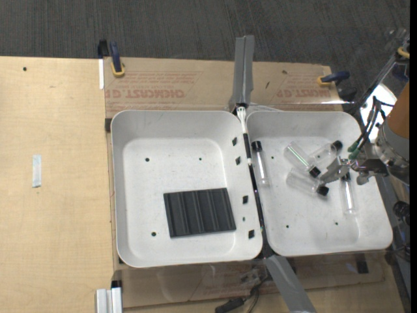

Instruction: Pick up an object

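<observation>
Reaching in from the right edge, the grey arm's pincer [339, 171] hangs low over the right shallow white plastic bin [296, 237], at a cluster of clear plastic tubes with black caps [311, 170]. Whether it is wide, narrow or gripping a tube cannot be told: metal parts and tubes overlap there. One clear tube [349, 197] lies just below the pincer, pointing toward the bin's near rim; another long clear tube with a black cap [258, 163] lies well apart, along the bin's left wall. The near half of this bin's floor is bare, giving open room toward the front rim.

The left shallow white plastic bin [130, 149] touches the right one along a shared middle edge. A dark grey ribbed rectangular tray [199, 212] lies flat in its front half, with bare floor all around it.

Behind the bins, brown cardboard [163, 90] shows reddish printing, reversed and not clearly readable. Blue-and-orange clamps [115, 59] hold its far edge. The pale wooden surface [52, 240] spreads to the left.
</observation>
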Motion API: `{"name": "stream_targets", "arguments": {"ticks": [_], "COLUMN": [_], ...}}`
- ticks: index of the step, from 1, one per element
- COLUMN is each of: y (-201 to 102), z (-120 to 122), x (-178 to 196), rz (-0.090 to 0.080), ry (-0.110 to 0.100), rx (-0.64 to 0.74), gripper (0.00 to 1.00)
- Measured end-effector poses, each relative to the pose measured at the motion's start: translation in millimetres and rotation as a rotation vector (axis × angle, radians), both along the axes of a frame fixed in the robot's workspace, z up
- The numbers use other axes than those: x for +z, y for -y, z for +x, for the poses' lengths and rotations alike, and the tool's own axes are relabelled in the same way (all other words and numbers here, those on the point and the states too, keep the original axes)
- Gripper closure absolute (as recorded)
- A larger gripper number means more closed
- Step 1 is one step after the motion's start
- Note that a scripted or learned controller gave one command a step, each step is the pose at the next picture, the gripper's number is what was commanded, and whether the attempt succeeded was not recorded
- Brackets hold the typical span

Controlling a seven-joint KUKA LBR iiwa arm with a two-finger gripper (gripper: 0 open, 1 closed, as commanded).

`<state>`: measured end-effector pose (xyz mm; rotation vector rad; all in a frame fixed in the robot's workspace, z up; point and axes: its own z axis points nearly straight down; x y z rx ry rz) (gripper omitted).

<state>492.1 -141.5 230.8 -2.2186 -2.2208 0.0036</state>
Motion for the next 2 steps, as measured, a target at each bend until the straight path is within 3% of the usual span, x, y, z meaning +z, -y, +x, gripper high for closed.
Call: {"name": "stream_targets", "arguments": {"ticks": [1,2], "y": [7.1,30.7], "z": [40.5,32.8], "x": [-70.9,-139.6], "rz": [0.000,0.002], "ry": [0.000,0.002], "rx": [-0.005,0.062], "gripper": [0.00,0.00]}}
